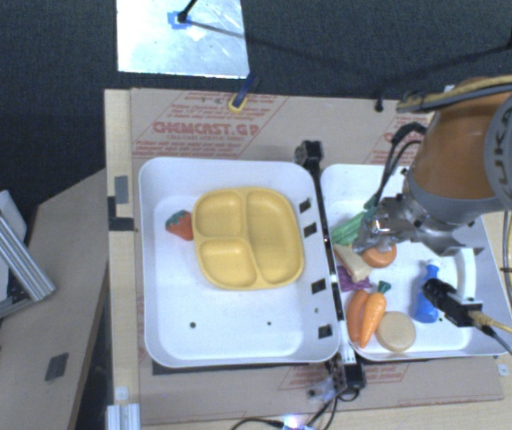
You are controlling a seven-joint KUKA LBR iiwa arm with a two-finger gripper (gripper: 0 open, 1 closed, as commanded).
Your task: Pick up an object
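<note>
My gripper reaches down into the right bin, just above a small orange round thing and beside a green vegetable. A pale wedge-shaped piece and a bit of purple lie just left of it. Toward the front of that bin lie two carrots, a beige round piece and a blue object. The arm's wrist hides the fingertips.
The left bin holds a yellow divided plate and a red strawberry at the plate's left. A black divider runs between the bins. A shiny sheet lies behind the bench.
</note>
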